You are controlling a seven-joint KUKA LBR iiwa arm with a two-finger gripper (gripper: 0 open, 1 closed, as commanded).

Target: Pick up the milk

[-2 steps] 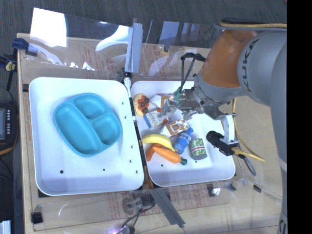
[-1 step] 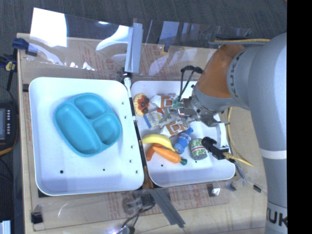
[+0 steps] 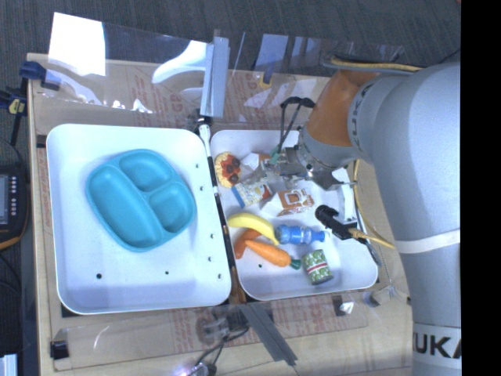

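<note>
The milk (image 3: pixel 252 189) is a small white carton with blue print. It lies on its side in the upper left part of the right bin (image 3: pixel 356 276), just above the banana (image 3: pixel 252 224). My gripper (image 3: pixel 275 165) reaches down into the back of that bin from the right. It sits just up and to the right of the carton, very close to it. The view does not let me tell whether it touches the carton.
Around the milk in the right bin lie a round red and yellow food piece (image 3: pixel 227 168), an orange and white packet (image 3: pixel 293 200), a carrot (image 3: pixel 266 251), a blue bottle (image 3: pixel 300 234) and a green can (image 3: pixel 317 266). The left bin (image 3: pixel 70 272) holds a blue divided plate (image 3: pixel 141 198).
</note>
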